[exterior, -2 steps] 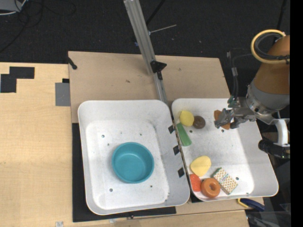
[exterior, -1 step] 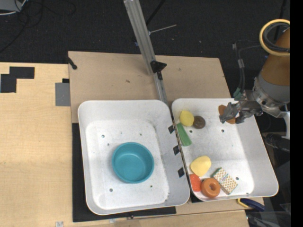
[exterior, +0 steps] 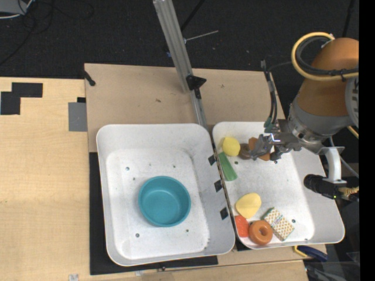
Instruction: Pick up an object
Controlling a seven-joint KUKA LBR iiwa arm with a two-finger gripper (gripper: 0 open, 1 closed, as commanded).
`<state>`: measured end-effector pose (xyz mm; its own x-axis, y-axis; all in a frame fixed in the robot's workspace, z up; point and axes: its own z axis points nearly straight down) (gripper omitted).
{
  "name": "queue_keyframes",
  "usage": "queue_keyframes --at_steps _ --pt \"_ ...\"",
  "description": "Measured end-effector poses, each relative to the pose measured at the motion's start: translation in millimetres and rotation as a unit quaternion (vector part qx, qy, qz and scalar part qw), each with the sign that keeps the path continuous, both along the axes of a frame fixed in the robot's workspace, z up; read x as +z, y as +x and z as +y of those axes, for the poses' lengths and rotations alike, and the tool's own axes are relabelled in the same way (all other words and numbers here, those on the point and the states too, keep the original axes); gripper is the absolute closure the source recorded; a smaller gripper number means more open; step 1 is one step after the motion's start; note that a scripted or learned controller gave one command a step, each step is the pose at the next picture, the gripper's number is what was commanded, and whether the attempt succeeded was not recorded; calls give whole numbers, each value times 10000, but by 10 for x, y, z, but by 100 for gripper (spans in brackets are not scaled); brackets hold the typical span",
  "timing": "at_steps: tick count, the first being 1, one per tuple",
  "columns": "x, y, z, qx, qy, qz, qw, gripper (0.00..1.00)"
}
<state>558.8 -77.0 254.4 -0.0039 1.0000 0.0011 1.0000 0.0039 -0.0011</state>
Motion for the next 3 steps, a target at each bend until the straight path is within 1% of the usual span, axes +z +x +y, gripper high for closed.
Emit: queue_keyframes --at_steps 1,2,3 --pt "-5 -192 572 3 0 -2 10000 100" --pt "-162 -282 1031 -5 -3 6 10000 100" --pt "-120 -488 1572 2 -2 -1 10000 100"
